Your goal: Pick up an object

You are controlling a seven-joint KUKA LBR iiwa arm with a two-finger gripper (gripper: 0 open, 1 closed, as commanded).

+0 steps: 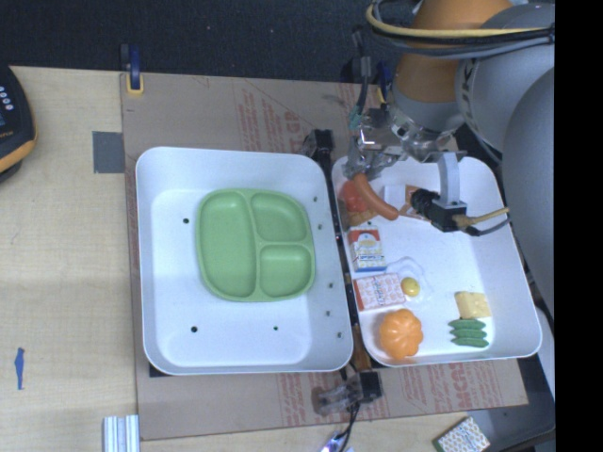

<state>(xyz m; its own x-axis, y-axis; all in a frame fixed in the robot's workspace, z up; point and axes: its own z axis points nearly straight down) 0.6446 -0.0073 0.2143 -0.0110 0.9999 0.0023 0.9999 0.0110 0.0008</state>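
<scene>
In the right bin's [509, 281] far corner, the gripper [369, 158] hangs just above a toy hot dog [364, 201]; whether it is open or closed, I cannot tell.

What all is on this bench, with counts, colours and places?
left bin: one, white, view's left
right bin: one, white, beside it
divided plate: one, green, in left bin
sausage: one, orange-red, right bin's far end, by gripper
packets: two, red-and-white, right bin's left side
ball: one, yellow, beside nearer packet
round fruit: one, orange, right bin's near edge
block: one, yellow, right bin's right side
pea pod: one, green, nearer than block
arm: one, grey and orange, from right
gripper: one, metallic, over right bin's far end
</scene>
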